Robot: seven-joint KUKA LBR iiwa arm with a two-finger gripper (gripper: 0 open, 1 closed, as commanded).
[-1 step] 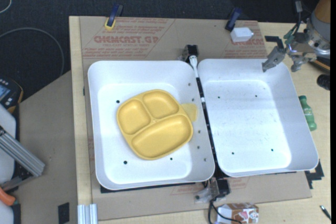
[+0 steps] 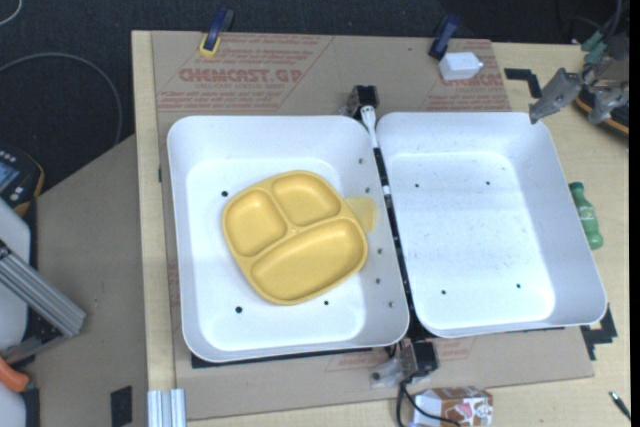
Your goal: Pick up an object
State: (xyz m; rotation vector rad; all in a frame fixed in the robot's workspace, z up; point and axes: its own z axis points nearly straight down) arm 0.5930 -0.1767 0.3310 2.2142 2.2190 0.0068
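Yellow divided plate (image 2: 295, 237) lies in left bin (image 2: 190, 245); board (image 2: 250, 75) reads "CHEMCAST GP".

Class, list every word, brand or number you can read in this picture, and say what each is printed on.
"CHEMCAST GP": red print on the brown board behind the left bin.
A second red print on the board behind the right bin: too blurred to read.
Packet at the front edge: print too small to read.
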